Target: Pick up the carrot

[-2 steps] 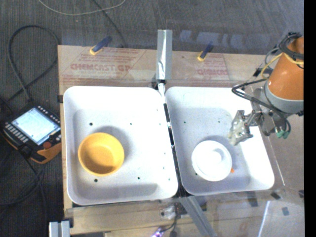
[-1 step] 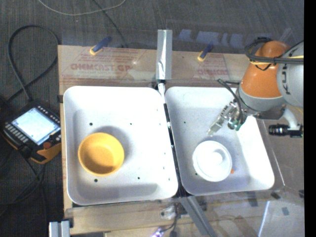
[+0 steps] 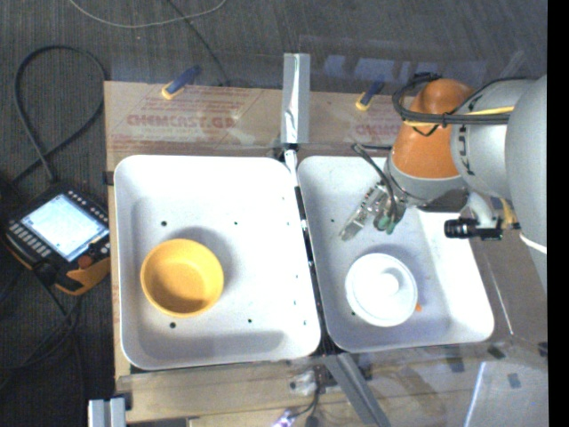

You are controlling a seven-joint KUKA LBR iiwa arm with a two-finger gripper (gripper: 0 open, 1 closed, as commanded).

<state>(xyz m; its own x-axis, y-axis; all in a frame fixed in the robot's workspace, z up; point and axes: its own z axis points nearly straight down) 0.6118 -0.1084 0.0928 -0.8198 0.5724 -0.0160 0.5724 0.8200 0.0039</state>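
White plastic makes up the two shallow bins low in the frame. In the right-hand white bin point(image 3: 462, 327) sits a round white dish point(image 3: 380, 287), and a small orange sliver point(image 3: 417, 307) peeks from under its lower right rim. That sliver is most likely the carrot, though too little of it shows to be sure. To the left, the left-hand white bin point(image 3: 258, 318) holds a round yellow plastic bowl point(image 3: 182, 277) toward its lower left.

Higher in the frame, the metal two-finger gripper point(image 3: 366, 216) hangs over the upper part of the right bin, angled down and to the left, well apart from the orange sliver. Whether it is parted or closed cannot be told from this slant, and nothing can be seen held in it. Behind it rises the grey arm with its orange band point(image 3: 431, 149). A brown cardboard sheet point(image 3: 204, 123) lies across the top of the bench.

The risk is the dish: with the carrot tucked against its rim, a descent there could strike or grab the dish instead, or nudge the carrot further under it.
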